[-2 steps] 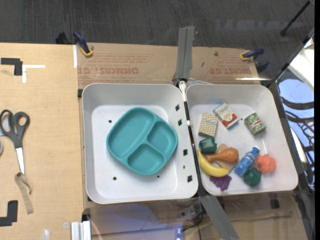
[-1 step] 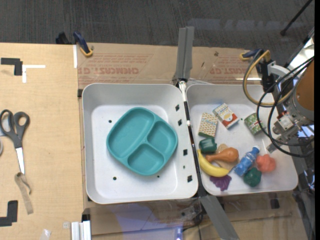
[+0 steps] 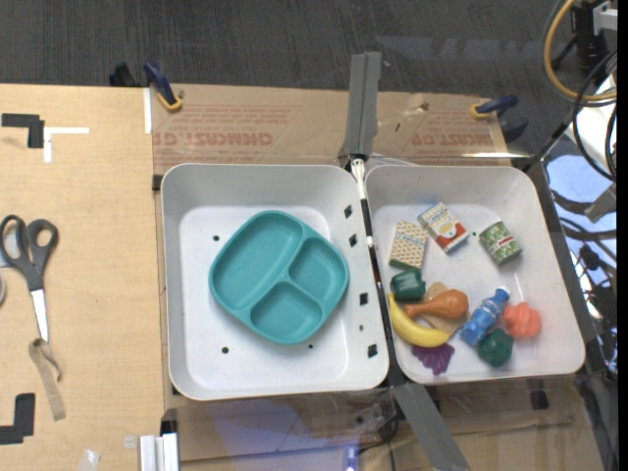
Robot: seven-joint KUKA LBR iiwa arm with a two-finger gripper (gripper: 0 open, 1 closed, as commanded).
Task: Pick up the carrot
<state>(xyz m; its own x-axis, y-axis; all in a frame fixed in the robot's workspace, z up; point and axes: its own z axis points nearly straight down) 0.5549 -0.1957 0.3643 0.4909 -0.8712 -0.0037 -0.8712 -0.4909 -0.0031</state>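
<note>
Drop on carrot mid-body, jaws clear of touching banana and nearby blue bottle; gripper state can't tell

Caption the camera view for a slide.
Teal plate in the left bin; carrot among toy food in the right bin.

left bin: teal plate | right bin: banana, possibly carrot, blue bottle

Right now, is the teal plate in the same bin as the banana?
No, the teal plate lies in the left bin; the banana is in the right bin.
</note>
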